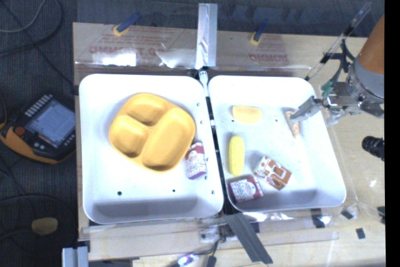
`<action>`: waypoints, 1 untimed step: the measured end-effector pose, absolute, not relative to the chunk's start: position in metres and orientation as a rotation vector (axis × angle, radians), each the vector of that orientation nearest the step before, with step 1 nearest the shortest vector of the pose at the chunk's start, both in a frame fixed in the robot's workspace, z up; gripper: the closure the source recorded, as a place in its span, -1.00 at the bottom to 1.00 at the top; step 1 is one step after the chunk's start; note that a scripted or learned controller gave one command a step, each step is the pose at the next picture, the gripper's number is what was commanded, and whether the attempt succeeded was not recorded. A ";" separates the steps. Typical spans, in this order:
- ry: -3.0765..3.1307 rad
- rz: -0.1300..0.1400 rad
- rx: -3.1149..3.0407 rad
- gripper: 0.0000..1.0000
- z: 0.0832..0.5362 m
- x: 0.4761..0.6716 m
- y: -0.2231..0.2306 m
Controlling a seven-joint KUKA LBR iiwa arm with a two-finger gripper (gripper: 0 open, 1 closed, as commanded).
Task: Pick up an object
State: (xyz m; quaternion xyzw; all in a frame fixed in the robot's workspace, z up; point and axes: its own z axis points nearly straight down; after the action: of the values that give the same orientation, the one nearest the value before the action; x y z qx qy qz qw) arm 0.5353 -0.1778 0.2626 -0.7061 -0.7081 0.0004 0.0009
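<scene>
My gripper (306, 110) hangs over the right bin's (312, 197) far right side, reaching in from the right edge. Just below and left of its tip lies a small tan piece (292, 124); nothing visibly sits in the gripper. Also in the right bin are a pale yellow oval (246, 114), a long yellow piece (235, 154), an orange-and-white packet (273, 172) and a dark red packet (245, 189). The left bin (100, 197) holds a big yellow lumpy object (151, 130) and a small red-and-white packet (195, 161).
A raised divider (212, 134) separates the two bins. Clear plastic sheeting with blue and yellow clips (187, 50) lies behind them. A handheld controller (40, 128) rests on the floor to the left. Cables and brackets (340, 56) stand near the arm's wrist.
</scene>
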 end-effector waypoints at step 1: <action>-2.230 0.003 -2.214 -1.00 0.092 0.606 -0.146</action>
State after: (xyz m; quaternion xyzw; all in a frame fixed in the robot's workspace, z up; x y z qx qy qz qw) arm 0.6062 -0.1459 0.0921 -0.7044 -0.7098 0.0010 -0.0004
